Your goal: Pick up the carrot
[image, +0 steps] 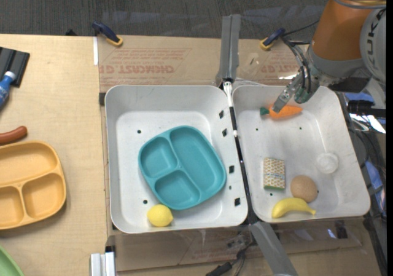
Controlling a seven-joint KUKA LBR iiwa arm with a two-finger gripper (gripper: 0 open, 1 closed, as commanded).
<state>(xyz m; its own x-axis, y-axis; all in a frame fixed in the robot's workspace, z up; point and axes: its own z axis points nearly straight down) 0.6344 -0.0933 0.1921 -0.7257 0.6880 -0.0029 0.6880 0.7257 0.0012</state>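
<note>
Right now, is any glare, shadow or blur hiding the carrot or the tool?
Camera view: even light, soft shadows. The carrot reads sharp and orange, its upper end covered by the tool; the tool's tip looks small and slightly soft. Mild sheen on the right bin, no washout.

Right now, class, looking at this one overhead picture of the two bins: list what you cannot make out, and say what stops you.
- Camera view: whether the tool grips the carrot; the tool itself covers the contact.
- The carrot's far side, hidden under the tool.
- The orange tray and sausage, cut off by the left edge.
- A pale round thing in the right bin, too faint to name.
</note>
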